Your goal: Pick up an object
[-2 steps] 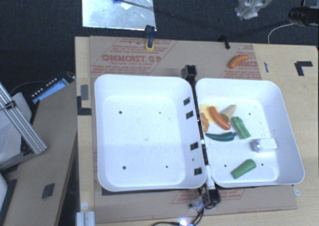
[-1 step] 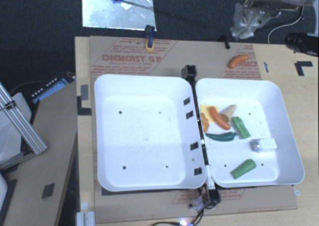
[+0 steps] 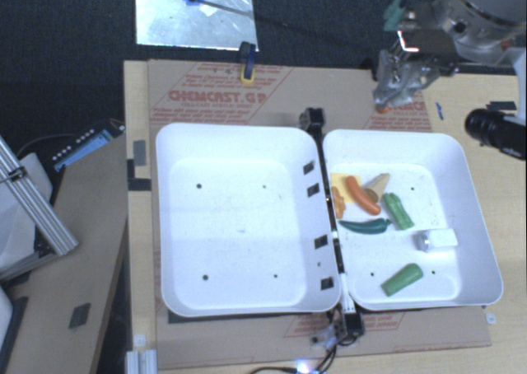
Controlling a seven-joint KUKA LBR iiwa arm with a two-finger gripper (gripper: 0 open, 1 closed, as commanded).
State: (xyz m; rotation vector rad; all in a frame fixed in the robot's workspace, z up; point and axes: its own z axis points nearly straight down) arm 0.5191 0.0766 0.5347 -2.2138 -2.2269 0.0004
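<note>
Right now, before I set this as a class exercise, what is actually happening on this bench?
A grey robot arm reaches in from the right, its gripper above the bench behind the right bin, holding nothing. The small items lie untouched in that bin: an orange carrot-like piece, a dark green pepper, two green pieces and a white block. The left bin sits beside it. No pick has begun yet.
</note>
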